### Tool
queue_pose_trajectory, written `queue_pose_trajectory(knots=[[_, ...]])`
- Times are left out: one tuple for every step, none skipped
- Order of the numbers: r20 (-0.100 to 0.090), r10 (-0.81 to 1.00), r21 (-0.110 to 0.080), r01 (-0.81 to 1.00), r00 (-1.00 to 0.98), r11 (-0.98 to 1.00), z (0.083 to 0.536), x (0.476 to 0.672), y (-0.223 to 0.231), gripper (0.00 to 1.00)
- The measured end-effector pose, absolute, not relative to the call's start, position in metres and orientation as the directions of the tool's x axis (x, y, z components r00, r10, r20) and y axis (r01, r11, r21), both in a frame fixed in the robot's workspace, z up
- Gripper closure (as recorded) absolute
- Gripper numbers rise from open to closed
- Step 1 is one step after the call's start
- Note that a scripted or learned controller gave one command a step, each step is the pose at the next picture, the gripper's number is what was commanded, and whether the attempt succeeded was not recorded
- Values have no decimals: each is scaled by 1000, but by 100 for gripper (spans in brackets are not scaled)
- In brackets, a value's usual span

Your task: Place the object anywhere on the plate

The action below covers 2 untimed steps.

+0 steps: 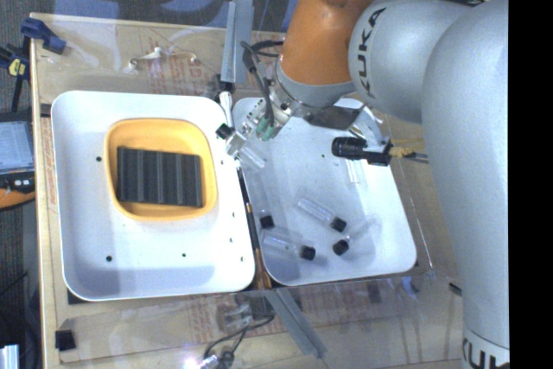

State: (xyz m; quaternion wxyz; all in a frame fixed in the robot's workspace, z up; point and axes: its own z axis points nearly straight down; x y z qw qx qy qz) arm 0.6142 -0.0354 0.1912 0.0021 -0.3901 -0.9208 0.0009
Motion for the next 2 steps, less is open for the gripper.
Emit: queue_pose_trajectory(knots=[[3,719,-3,719,-695,695,191,614,-36,0],[-1,688,0,688,-725,725,192,618,-57,0]])
